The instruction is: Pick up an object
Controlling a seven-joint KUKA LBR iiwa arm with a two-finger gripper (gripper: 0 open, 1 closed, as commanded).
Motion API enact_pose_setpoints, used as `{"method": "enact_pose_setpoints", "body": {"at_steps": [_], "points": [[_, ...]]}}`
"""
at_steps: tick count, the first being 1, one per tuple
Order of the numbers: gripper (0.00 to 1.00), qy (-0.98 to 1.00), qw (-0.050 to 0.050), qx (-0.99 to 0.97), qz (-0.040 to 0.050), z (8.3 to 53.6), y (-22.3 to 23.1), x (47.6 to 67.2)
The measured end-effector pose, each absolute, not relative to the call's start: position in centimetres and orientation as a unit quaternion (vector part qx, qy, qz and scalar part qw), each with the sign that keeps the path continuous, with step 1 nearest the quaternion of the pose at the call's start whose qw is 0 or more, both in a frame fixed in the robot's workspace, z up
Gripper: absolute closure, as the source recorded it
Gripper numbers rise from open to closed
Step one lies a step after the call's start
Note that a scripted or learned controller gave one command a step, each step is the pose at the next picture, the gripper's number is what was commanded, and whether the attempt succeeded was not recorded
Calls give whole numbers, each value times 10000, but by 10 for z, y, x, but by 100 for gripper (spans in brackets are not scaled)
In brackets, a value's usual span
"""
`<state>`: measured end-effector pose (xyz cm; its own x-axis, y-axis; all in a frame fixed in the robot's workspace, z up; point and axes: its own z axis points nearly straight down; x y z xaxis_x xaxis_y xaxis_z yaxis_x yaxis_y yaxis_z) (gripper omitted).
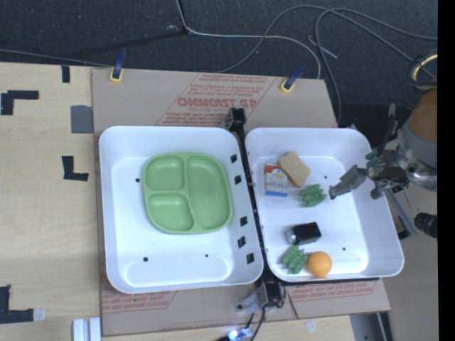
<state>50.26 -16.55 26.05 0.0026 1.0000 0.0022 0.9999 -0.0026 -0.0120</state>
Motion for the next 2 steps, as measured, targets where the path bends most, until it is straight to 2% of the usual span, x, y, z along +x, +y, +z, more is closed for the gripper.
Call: {"method": "enact_pose_setpoints", "body": {"at_steps": [1,2], "points": [[0,-7074,6,-7068,6,266,-165,505],[0,-7072,31,-7070,23,202,-165,507]]}}
